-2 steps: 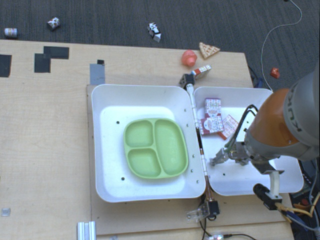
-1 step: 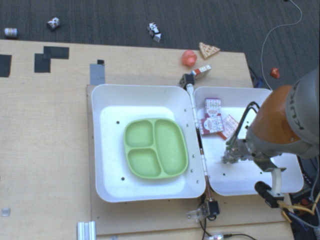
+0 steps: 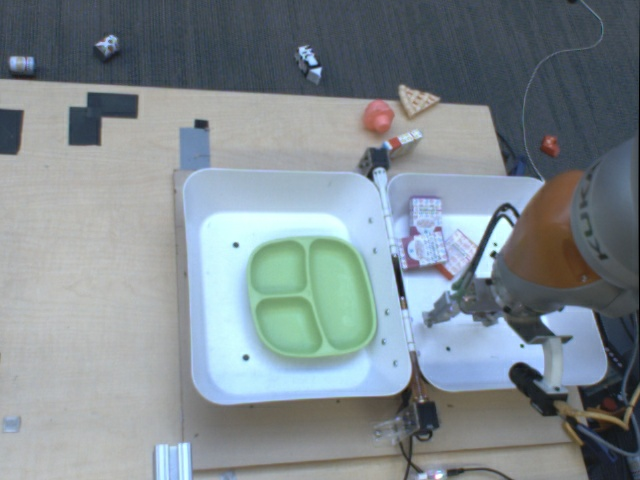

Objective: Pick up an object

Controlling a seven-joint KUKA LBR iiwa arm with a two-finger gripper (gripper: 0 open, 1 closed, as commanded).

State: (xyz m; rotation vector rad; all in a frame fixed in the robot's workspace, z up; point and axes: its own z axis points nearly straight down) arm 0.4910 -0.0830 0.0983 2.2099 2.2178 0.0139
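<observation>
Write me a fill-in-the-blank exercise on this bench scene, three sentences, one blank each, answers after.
1. The green divided tray lies in the ____ bin.
2. The tray has ____ compartments.
3. The tool hangs over the right bin, below the small ____-and-white packets near that bin's top in the camera view.

Answers: left; three; red
</observation>
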